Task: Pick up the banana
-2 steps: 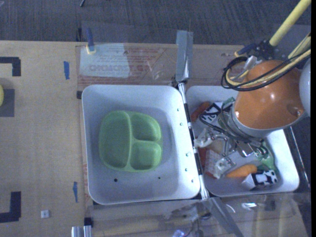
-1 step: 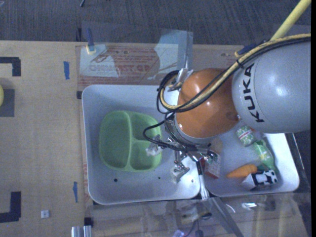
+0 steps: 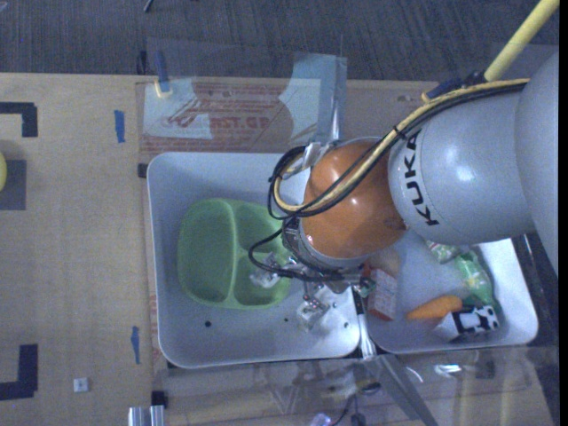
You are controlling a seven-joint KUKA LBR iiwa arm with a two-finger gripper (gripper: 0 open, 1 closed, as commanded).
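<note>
The grey arm (image 3: 470, 162) reaches in from the right and bends down over the seam between the two white bins, its orange band (image 3: 348, 201) bulking over the right part of the left bin (image 3: 169, 238). Below the band the hand (image 3: 311, 304) hangs low over the left bin's floor, near that bin's right wall — its metal parts are a blurred cluster under the wrist, and I cannot tell whether it is apart or together, nor whether anything sits in it.

A green divided dish (image 3: 222, 254) lies in the left bin, its two compartments side by side, its right edge just beside the hand. Black and yellow cables (image 3: 293, 198) loop off the wrist above it.

The right bin (image 3: 524, 322) holds a small heap: an orange carrot-shaped piece (image 3: 435, 308) lying nearly level, a black-and-white item (image 3: 475, 319) just beside its right end, a green leafy-looking thing (image 3: 470, 269) behind them, and a red-and-white packet (image 3: 383, 295) close to the bin's left wall.

The banana cannot be made out in either bin; much of the middle is hidden under the arm. A yellow object (image 3: 3, 172) shows at the far left edge of the desk (image 3: 71, 264), well apart from the bins — too cropped to identify
</note>
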